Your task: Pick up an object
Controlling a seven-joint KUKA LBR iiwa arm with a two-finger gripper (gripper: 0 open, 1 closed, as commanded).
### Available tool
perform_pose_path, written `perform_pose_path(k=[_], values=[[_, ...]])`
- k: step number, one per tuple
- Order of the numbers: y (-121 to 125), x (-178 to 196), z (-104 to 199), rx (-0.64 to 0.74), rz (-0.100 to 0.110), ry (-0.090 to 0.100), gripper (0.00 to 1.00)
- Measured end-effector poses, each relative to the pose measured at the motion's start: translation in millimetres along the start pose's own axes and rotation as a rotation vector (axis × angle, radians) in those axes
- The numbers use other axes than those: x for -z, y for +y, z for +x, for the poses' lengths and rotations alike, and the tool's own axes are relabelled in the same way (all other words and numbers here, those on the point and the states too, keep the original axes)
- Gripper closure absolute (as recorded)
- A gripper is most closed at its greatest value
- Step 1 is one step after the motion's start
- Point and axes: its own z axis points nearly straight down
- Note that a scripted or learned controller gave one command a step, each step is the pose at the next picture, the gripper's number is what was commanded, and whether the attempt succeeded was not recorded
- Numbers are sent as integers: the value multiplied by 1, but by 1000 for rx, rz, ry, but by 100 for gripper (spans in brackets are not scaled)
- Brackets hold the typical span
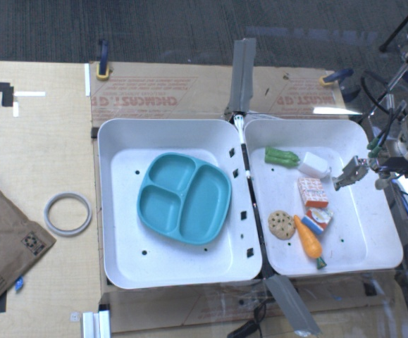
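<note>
In the camera view, the end effector (356, 171) hangs over the right edge of the right bin (373, 259), with nothing between its fingers; whether they stand apart or together I cannot tell at this size. Judging by that, the pick is not yet made: no object has been lifted, and approach, closing and lift all seem left to do.

The candidates all lie in the right bin, to the left of the end effector and apart from it. Counted: one green vegetable (282, 157) near the back, one white block (313, 164) just beside it, one red and white carton (313, 192) in the middle, one small red, white and blue packet (318, 220) below that, one cookie (281, 224), and one carrot (308, 240) nearest the front.

The left bin (119, 259) holds one teal divided plate (184, 198). On the tabletop (34, 139) lie one roll of tape (68, 213) and one cardboard box (3, 241).
</note>
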Motion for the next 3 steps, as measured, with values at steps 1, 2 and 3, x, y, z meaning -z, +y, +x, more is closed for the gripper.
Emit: perform_pose_path(k=[1,2,3], values=[[7,24,-44,-40,-2,0,0],[23,-120,-11,234,1,2,0],[-5,-185,-18,166,-21,-5,0]])
